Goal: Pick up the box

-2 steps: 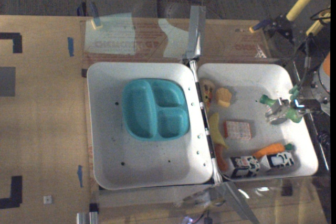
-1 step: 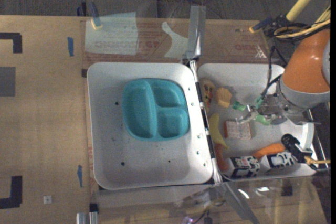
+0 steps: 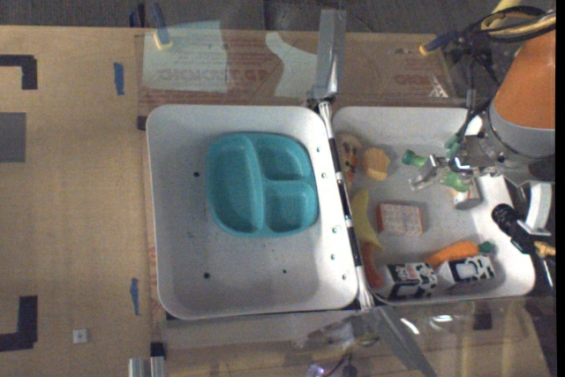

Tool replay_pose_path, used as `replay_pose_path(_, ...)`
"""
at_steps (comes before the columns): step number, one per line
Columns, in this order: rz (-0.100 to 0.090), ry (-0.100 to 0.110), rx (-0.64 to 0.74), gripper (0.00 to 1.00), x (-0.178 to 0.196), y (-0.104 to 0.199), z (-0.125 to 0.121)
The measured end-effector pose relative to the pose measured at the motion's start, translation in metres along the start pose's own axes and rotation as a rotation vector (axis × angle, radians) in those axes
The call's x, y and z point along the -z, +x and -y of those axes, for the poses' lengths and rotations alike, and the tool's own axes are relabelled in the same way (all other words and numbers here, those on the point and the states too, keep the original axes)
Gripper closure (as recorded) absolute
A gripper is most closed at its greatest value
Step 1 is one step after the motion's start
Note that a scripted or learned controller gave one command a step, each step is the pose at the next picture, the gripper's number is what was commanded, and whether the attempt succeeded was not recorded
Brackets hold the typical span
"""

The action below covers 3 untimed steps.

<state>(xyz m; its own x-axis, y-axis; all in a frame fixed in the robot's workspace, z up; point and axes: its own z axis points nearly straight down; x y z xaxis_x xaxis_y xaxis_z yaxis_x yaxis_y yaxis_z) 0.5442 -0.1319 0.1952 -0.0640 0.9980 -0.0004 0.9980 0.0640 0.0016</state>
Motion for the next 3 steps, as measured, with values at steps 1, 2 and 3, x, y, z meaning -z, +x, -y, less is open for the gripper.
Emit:
replay_pose_path(1,0.000,-0.001,0.077,0.00,-0.100,0.025,-0.012)
replay_pose_path(2,0.007,-0.015,0.091,0.00,-0.103,0.001,0.061)
replay_pose_path(3,0.015,-0.025,0.088,1.00,-0.092,-0.001,0.058)
